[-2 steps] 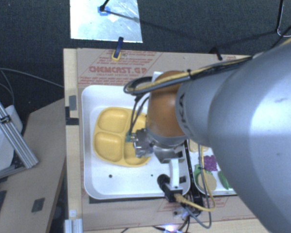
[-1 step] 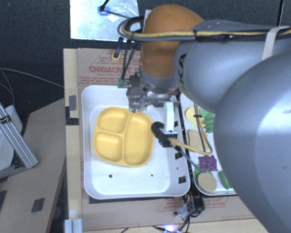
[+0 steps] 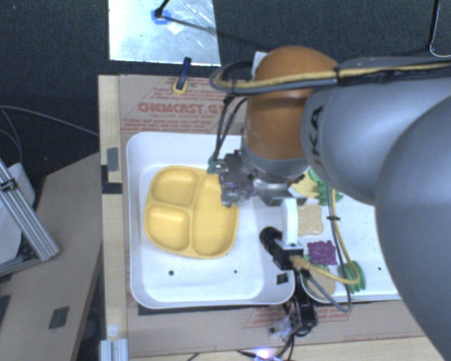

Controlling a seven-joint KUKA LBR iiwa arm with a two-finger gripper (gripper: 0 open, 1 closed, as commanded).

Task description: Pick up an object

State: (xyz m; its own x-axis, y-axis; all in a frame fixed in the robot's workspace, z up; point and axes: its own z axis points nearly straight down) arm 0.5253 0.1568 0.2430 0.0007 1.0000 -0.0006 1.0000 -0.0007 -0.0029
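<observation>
The jaws, hidden under the gripper (image 3: pixel 237 186) body, give nothing away, so open or closed I cannot tell. They hover at the right edge of the yellow divided plate (image 3: pixel 189 210), which lies flat in the left bin (image 3: pixel 146 277). In the right bin (image 3: pixel 383 273) sit a purple piece (image 3: pixel 321 253) and a tan slice (image 3: pixel 310 218), close together. The plate looks like the target; a clean pick probably wants one finger over its raised rim, a straight descent, then a slow lift so the shallow plate does not tip out.
</observation>
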